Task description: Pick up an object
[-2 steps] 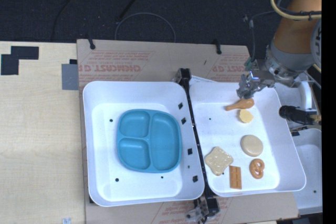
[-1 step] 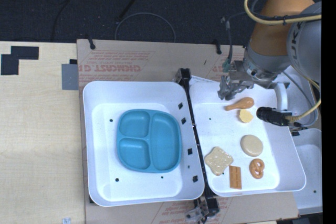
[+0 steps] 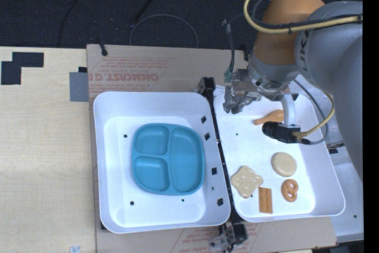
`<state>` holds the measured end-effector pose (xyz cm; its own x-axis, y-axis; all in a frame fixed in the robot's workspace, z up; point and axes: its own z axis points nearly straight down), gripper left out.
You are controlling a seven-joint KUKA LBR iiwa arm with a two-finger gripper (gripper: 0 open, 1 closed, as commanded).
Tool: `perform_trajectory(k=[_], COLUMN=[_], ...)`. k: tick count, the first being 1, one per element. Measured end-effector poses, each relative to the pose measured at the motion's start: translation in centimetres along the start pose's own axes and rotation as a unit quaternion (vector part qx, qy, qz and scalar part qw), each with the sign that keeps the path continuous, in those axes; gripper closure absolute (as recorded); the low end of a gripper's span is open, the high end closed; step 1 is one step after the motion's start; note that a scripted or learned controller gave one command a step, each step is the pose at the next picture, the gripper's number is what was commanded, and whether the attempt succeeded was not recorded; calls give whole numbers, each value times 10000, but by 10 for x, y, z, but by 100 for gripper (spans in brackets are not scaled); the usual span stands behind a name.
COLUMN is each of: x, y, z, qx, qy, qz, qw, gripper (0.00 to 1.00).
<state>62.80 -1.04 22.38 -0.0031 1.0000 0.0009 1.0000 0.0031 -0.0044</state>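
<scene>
The right bin holds several food pieces. A pale square cracker lies near its front left, with a thin brown wafer beside it. A round beige biscuit and a small pretzel lie to the right of those. An orange piece lies further back, partly under the arm. My gripper hangs over the back left corner of the right bin, well apart from the cracker and biscuit. Nothing is visibly in it.
The left bin holds a blue divided plate. A dark divider rail runs between the bins. The arm's grey body and orange band cover the right bin's back right, with a black cable fitting low over the bin.
</scene>
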Motion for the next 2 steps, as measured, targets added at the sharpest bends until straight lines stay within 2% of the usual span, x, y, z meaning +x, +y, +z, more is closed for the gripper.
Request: perform_trajectory(k=[1,2], x=[44,98], y=[-4,5], z=[2,-9], qx=[2,-15], qy=[2,2], qz=[-3,-4], qw=[10000,10000], gripper=[100,100])
